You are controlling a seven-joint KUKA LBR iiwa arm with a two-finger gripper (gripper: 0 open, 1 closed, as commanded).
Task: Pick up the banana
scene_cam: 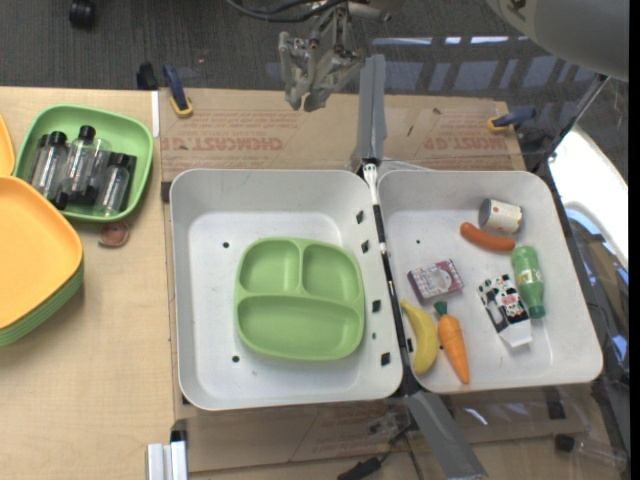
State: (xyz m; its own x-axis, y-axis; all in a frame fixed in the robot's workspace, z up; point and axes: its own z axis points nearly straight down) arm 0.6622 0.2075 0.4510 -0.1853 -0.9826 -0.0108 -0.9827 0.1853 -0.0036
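Two white bins sit side by side on the bench. The left bin [200,218] holds a green divided plate [299,299] with three compartments, lying flat near the middle. The right bin [570,348] holds the loose items. The banana [421,336] lies at the lower left of this bin, close to the wall that divides the two bins, curved and running roughly top to bottom. A carrot [454,347] lies just beside it on the right, its tip pointing down, apparently touching the banana near its upper end. Above them rests a small pink-and-grey packet [434,279]. Farther right are a black-and-white carton [507,310] and a green bottle [527,280], side by side. A red sausage [487,237] lies above those, and a small white cup [501,213] on its side sits near the top of the bin.

The gripper [312,68] hangs high above the back of the bench, behind the bins and above the cardboard sheet [260,140], well apart from the banana. Its fingers point downward with a gap showing between them, and nothing is between them. Part of the grey arm [560,8] fills the upper right corner.

On the wooden table to the left, a green tray [135,133] holds several small dark-capped bottles [80,168], and a stack of orange plates [35,258] sits at the edge of view.
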